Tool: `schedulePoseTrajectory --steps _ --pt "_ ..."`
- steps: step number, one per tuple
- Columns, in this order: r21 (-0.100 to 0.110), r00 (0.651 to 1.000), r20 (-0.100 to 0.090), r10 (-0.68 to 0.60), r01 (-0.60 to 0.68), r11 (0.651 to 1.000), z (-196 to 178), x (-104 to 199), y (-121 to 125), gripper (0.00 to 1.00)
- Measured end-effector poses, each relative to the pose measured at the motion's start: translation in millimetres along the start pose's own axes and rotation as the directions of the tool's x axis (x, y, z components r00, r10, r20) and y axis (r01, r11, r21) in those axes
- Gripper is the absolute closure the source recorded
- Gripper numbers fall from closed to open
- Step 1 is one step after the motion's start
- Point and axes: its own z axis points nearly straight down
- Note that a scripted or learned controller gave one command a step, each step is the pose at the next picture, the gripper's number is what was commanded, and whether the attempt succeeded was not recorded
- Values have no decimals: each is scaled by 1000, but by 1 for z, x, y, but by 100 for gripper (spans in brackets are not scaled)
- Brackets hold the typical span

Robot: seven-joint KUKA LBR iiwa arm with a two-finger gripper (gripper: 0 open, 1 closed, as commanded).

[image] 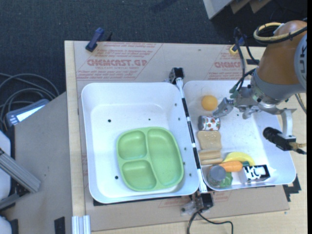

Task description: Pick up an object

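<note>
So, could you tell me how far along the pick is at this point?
Nothing looks picked yet: the orange ball, small can and bread slices all lie in the right bin. The gripper hangs low beside the ball. The grasp and lift remain.

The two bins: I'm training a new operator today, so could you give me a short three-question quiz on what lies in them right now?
1. True or false: the green divided tray lies in the left bin.
2. Which item lies closest to the claw? A) orange ball B) banana C) carrot
3. Fill in: the small can lies on its ____, between the ball and the stacked bread slices.

Key: 1 true; 2 A; 3 side.
</note>
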Motion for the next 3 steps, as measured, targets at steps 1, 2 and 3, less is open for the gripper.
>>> schedulePoseTrajectory --steps 1,2,3 --pt "-5 1000 1 2 -2 1000 99 4 -12 0" --pt "-9 1000 2 2 -2 1000 98 7 43 0" --pt "-7 1000 2 1 -1 1000 98 -8 82 0"
